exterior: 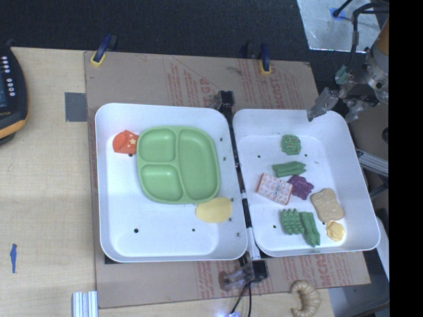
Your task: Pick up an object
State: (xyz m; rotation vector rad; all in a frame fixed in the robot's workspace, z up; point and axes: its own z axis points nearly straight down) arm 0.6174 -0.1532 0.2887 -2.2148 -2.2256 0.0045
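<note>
My gripper (336, 107) hangs open above the far right corner of the right bin (357, 177), with nothing between its fingers. Below it in that bin lie a round green piece (290, 144), a green pod (288, 169), a red-and-white packet (273, 188), a purple piece (302, 187), a tan slice (327, 205), a small yellow piece (335, 230) and two green ridged pieces (289, 221) (309, 228). The left bin (109, 197) holds a green divided plate (178, 164), a red piece (124, 142) and a yellow lemon-like piece (213, 210).
A tan curled object (305, 297) lies on the cardboard in front of the right bin. A black and orange handset (10, 91) sits at the far left. Clamps (264, 61) hold the cardboard's far edge.
</note>
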